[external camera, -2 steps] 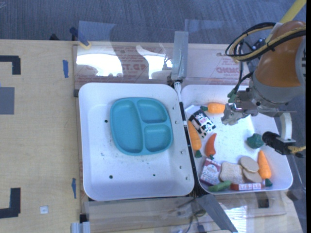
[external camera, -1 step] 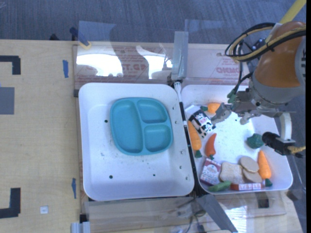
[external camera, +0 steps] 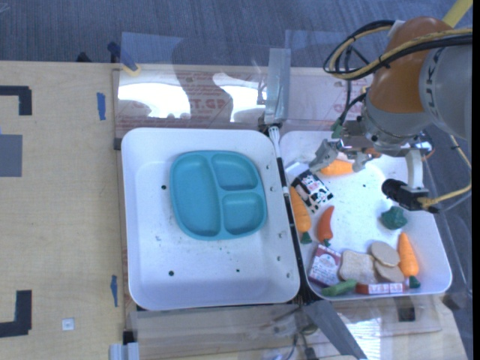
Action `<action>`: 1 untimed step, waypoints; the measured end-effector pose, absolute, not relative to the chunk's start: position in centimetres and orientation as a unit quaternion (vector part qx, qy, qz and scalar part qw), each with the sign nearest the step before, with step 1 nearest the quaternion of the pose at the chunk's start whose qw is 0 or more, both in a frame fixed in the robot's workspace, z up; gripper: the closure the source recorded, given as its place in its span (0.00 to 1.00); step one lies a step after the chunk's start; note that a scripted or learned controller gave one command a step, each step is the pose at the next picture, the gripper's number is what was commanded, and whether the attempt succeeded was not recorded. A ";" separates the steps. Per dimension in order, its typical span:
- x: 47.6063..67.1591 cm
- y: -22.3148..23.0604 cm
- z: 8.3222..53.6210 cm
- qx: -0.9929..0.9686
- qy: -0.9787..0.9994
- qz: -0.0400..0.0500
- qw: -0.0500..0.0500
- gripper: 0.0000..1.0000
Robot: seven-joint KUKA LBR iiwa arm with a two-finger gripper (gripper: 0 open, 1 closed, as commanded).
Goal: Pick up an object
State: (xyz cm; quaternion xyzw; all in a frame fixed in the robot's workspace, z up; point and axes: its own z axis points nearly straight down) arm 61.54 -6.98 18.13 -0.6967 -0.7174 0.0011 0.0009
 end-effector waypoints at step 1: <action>63.1 -10.0 11.9 -0.690 -0.724 -0.008 -0.009 0.00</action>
